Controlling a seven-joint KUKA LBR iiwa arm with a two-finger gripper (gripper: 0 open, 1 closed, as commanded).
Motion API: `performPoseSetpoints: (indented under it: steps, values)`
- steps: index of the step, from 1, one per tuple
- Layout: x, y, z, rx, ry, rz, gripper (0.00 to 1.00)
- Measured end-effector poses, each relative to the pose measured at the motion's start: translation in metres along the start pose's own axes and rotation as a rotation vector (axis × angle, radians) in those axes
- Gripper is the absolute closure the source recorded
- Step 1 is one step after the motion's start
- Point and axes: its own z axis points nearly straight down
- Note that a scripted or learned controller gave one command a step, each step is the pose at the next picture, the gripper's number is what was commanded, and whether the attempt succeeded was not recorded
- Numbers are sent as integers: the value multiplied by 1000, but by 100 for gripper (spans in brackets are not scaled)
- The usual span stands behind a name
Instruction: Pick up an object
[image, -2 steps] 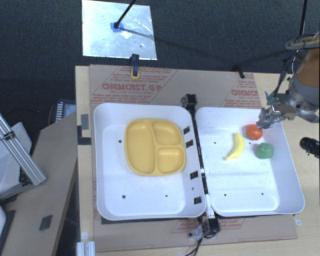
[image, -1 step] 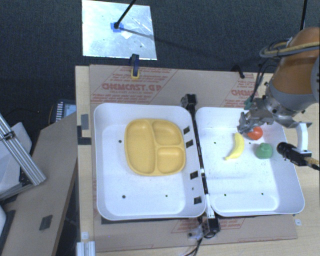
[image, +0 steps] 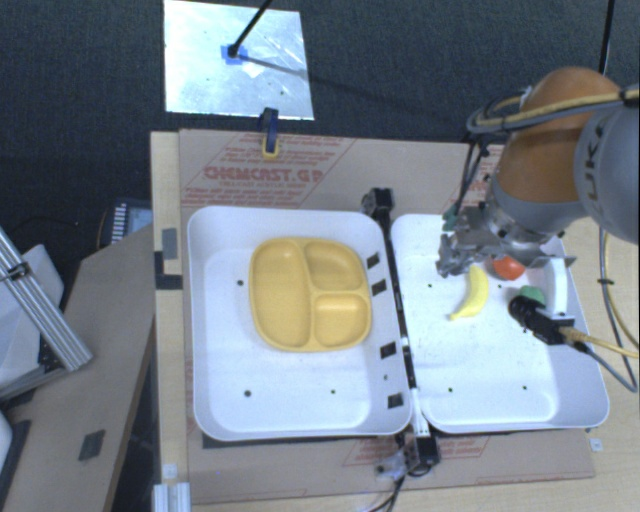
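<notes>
On the table (image: 170, 420), the right bin (image: 500, 400) holds a banana (image: 472, 295) beside the claw (image: 458, 258), whose grip I cannot tell.

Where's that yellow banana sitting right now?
The yellow plastic banana lies in the right-hand shallow white bin, toward its back, just below the pincer, with a small orange-red round object to its right.

Arm (image: 560, 150) bent low, hand (image: 455, 258) down
</notes>
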Motion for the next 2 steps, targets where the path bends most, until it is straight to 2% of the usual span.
performPoseSetpoints:
  steps: [1, 2]
  values:
    - [47, -8, 12, 0, 0, 0, 100]
    - [101, -21, 2, -1, 0, -1, 100]
